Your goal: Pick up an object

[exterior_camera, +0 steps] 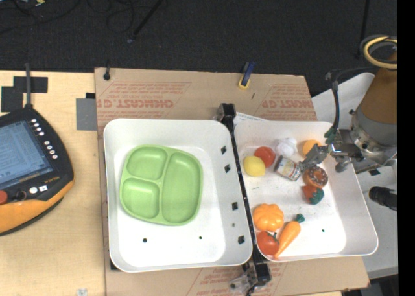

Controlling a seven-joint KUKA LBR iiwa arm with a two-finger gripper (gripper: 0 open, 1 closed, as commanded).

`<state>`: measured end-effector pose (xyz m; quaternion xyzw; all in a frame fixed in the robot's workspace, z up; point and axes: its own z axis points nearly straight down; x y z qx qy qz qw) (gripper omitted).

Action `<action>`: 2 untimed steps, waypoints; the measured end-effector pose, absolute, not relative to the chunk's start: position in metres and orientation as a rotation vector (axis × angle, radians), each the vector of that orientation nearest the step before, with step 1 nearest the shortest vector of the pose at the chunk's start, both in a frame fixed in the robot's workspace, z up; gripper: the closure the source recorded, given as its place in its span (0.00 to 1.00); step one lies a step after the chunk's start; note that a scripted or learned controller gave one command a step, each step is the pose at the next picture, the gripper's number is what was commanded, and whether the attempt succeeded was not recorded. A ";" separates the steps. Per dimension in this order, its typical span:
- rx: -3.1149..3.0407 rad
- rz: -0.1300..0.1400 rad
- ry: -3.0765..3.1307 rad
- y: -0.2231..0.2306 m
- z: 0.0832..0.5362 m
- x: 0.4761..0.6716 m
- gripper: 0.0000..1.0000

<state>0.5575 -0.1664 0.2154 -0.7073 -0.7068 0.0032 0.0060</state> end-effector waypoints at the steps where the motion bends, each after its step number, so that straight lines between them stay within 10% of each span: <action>1: -2.209 0.011 -2.214 -0.164 0.151 0.549 0.00; 2: -2.210 0.009 -2.216 -0.164 0.092 0.557 0.00</action>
